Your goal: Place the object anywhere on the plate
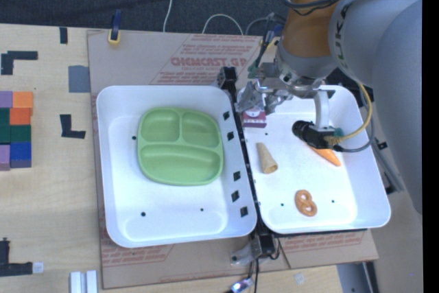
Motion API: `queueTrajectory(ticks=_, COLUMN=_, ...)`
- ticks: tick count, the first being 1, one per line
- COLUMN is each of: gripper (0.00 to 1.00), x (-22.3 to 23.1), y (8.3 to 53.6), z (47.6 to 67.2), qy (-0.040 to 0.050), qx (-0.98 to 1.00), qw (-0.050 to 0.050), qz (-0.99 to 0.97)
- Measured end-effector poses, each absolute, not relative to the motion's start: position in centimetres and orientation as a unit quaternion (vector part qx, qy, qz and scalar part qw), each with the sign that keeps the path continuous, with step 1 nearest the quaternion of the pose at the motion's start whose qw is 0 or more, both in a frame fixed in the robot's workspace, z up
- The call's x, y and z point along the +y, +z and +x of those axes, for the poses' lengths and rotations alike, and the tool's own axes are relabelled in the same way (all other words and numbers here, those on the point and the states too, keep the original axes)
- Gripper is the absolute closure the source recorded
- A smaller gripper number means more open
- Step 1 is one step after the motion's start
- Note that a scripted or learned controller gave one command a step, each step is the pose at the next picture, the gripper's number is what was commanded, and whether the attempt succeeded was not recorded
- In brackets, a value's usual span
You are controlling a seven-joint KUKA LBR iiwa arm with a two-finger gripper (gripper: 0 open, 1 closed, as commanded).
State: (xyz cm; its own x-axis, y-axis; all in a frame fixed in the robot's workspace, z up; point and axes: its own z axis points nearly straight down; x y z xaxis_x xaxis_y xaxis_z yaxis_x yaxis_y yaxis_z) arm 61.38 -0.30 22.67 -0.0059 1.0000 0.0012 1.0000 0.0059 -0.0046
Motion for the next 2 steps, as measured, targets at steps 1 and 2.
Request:
queueTrajectory(ticks=1, gripper=1.00, x=5.4, y=23.3, z=59.0, qy=0.0005, qx=-0.710, qw=0.002, qz=-0.704)
queueTrajectory(ticks=2, gripper=1.00, x=11.5, y=22.4, z=56.9, qy=0.0010, qx=-0.710, qw=0.002, qz=-0.704)
